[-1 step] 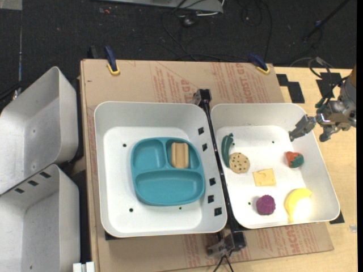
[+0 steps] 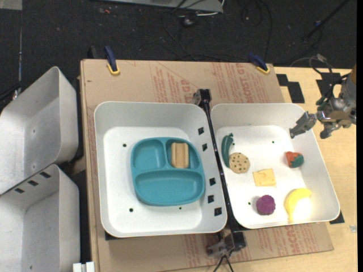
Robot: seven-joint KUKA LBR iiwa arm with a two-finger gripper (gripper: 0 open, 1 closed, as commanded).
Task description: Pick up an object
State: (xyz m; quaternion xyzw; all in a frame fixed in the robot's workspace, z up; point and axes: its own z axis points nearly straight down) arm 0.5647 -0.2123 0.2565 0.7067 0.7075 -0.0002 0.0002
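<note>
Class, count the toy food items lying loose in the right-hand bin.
6: green pod by the left wall, cookie beside it, cheese slice in the centre, strawberry on the right, purple fruit and banana in front.

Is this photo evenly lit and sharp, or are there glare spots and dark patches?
Camera view: the white bins are brightly lit, with washed-out glare near the banana; the floor above the bench is very dark, so cables barely show; shadows under the tray and foods are soft and faint; the gripper at the right edge looks a little blurred.
</note>
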